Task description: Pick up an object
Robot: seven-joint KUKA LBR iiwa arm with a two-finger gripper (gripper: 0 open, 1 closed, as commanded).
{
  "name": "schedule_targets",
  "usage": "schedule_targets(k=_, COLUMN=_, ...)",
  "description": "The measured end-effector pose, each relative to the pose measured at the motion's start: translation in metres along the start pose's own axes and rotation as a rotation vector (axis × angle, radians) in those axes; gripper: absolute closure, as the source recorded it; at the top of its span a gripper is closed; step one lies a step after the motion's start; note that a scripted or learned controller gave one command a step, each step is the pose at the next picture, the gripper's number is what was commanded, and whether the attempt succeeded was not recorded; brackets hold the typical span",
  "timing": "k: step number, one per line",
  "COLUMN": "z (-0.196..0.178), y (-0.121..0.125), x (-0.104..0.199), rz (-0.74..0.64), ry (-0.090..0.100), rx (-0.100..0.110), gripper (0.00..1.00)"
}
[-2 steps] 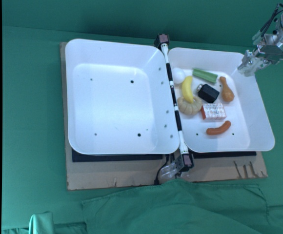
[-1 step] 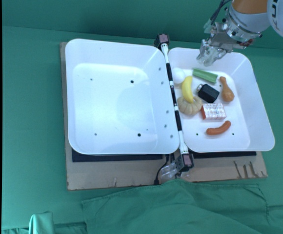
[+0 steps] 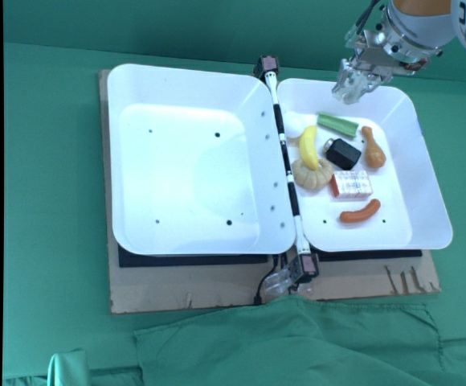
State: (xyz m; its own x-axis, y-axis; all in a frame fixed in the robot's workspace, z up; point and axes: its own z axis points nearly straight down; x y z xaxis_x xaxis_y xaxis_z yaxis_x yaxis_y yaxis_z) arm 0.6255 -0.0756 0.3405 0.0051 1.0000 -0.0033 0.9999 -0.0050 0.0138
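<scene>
Lying in the right bin (image 3: 426, 215) are a green cucumber (image 3: 337, 124), a yellow banana (image 3: 308, 146), a drumstick (image 3: 373, 148), a black block (image 3: 343, 153), a tan pumpkin (image 3: 312, 174), a red-and-white box (image 3: 352, 184) and a sausage (image 3: 360, 211). The claw (image 3: 350, 92) hangs above the bin's far edge, beyond the cucumber, grasping nothing; open or clenched, I cannot tell. The left bin (image 3: 136, 95) sits alongside on the bench (image 3: 56, 175).

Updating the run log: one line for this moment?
gripper: above right bin far edge | holding: nothing seen | nearest: green stick
</scene>
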Motion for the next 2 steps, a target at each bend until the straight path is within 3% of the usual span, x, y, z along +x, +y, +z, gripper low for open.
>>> schedule_targets(k=2, z=-0.047, y=-0.016, x=-0.051, rz=0.001, ry=0.000, rx=0.005, gripper=1.00)
